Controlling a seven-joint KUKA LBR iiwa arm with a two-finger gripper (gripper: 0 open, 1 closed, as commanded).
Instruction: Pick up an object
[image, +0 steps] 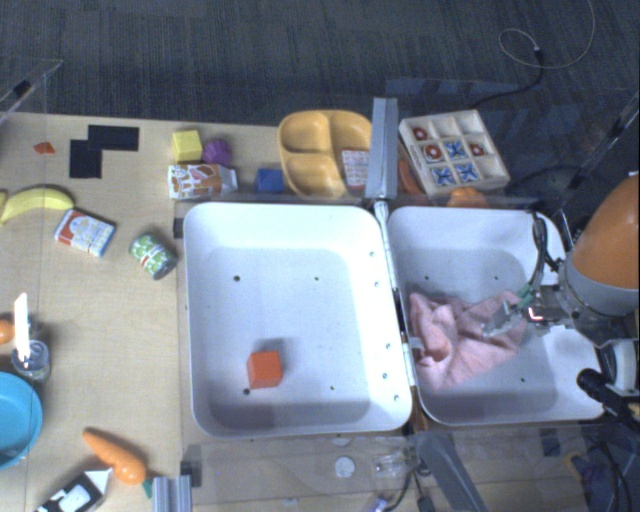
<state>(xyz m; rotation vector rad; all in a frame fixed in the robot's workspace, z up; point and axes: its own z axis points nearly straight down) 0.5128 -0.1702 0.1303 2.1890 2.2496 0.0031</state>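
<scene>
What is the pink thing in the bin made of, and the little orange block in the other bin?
The pink thing looks like soft cloth, maybe a towel: it lies crumpled in folds with a fuzzy, dull surface. The orange block looks hard, likely plastic or painted wood: flat faces, straight edges, even matte color. Which of the two it is cannot be told from here.

Counts across the bench and bins

Two white bins: the left bin (205, 300) holds one orange block (265, 369), the right bin (450, 235) one pink cloth (455, 340). Outside them lie one banana (35, 203), one carrot (115, 456), one yellow cube (186, 145), one blue bowl (15, 418), one yellow divided dish (322, 150).
</scene>
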